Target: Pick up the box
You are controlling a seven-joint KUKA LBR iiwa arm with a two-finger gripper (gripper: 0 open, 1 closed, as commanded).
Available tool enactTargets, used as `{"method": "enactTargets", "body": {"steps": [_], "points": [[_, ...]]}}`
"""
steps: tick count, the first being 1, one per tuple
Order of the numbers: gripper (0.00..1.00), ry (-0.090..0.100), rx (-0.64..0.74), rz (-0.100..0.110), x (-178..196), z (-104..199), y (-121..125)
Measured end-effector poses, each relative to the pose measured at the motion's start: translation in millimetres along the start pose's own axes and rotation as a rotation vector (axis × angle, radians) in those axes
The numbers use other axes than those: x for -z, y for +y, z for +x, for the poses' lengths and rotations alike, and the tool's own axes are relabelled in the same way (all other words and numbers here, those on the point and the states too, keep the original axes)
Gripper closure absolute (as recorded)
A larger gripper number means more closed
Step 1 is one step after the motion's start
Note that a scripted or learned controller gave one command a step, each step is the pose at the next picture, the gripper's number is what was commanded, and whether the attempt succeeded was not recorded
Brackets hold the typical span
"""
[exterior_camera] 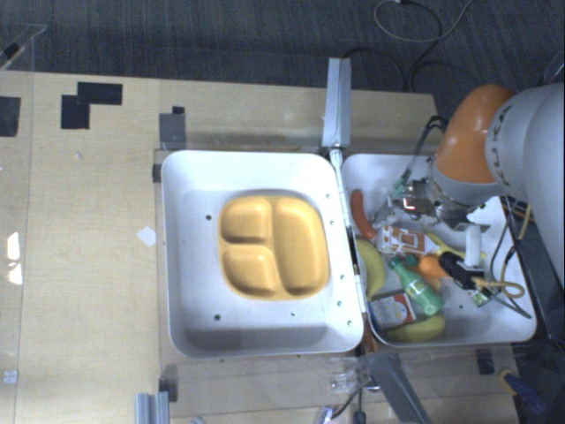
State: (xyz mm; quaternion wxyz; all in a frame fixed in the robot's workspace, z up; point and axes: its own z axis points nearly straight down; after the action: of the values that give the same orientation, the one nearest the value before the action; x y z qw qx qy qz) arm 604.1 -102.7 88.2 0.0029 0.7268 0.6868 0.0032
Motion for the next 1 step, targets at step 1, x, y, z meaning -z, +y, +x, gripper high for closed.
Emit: {"method": "enactTargets", "body": {"steps": [1], "points": [[1.0,0.003,0.002,-0.006,10.4,2.3,2.9]]}}
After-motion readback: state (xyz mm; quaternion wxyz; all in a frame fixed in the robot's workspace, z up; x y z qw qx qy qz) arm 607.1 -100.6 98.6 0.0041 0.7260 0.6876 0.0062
